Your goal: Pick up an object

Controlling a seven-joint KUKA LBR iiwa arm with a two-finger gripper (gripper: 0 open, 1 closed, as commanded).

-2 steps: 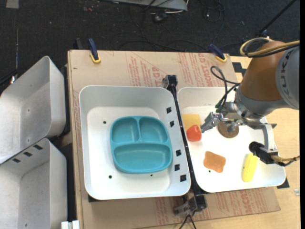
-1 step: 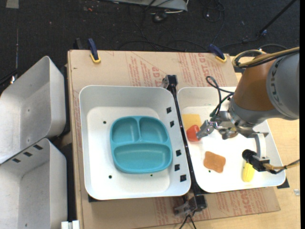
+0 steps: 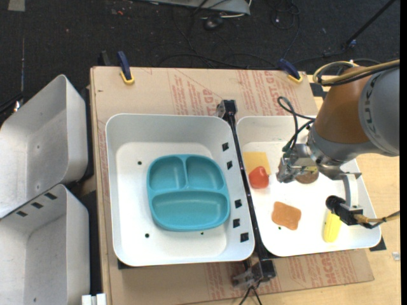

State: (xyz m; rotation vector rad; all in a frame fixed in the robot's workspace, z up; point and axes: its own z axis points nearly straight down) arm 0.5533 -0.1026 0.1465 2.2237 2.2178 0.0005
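Bench: you see cardboard (image 3: pixel 184 88) bearing two white bins.
Right bin (image 3: pixel 365 241): yellow piece (image 3: pixel 331 227) at 5 o'clock, orange piece (image 3: pixel 286 215) centre, red piece (image 3: pixel 259 178) at 9.
Left bin (image 3: pixel 121 189): teal plate (image 3: pixel 189 192).
Gripper (image 3: pixel 287 171): beside the red piece; finger state unreadable.

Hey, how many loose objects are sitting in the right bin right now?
4 visible: a yellow block at the left wall, a red ball touching it, an orange piece mid-bin, a yellow item front right. The arm may hide more.

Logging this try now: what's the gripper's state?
Gripper: cannot be told; it hangs over the right white bin, beside the red round object.
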